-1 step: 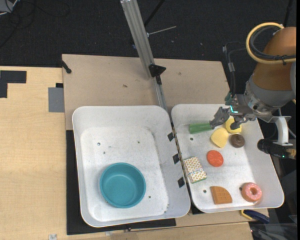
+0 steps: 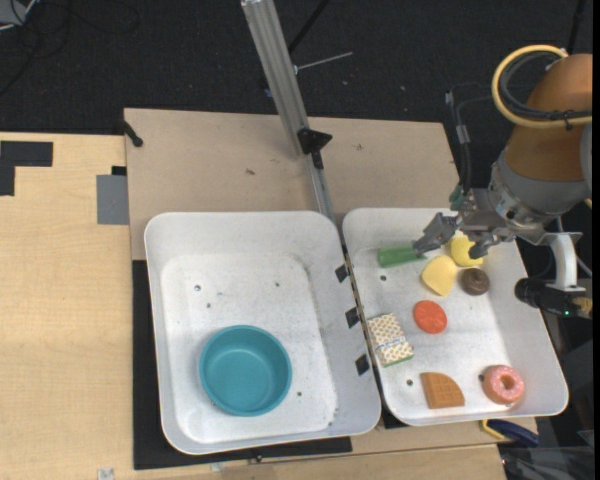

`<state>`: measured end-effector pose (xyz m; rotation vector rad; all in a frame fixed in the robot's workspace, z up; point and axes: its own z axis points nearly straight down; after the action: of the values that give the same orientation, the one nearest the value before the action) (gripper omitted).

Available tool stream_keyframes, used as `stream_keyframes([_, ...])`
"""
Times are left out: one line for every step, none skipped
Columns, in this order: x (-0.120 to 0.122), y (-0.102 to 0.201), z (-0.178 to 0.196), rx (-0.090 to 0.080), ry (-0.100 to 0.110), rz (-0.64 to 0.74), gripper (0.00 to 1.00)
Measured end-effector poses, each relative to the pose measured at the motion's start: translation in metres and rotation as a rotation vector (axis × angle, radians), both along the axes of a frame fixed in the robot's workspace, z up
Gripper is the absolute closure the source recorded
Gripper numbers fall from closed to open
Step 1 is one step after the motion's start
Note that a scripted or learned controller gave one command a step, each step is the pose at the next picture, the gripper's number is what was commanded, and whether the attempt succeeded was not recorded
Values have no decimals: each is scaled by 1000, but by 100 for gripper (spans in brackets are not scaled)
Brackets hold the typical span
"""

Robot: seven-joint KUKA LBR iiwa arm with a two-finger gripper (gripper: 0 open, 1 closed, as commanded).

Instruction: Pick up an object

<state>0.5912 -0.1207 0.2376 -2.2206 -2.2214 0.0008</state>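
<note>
- On your left, the left bin [image 2: 170,243] is smooth white plastic with tiny dark specks. A round teal bowl [image 2: 245,369] sits near its front.
- In the right bin [image 2: 540,353] you see a flat green piece [image 2: 398,256], a speckled square block [image 2: 389,338], a round red-orange thing [image 2: 430,316] and a tan wedge [image 2: 441,390].
- Further right lie a yellow lump [image 2: 439,275], a small brown ring [image 2: 474,282] and a pink ring donut [image 2: 502,384].
- The gripper [image 2: 464,234] hangs over the back of the right bin. Its fingers look spread apart. A small yellow thing [image 2: 463,249] sits right under them, partly hidden, so you cannot tell if it is pinched.
</note>
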Motion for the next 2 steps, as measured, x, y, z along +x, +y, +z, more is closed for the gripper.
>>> stream_keyframes([6, -4, -47, 0, 3, 0, 0])
stream_keyframes([7, -6, -90, 0, 3, 0, 0])
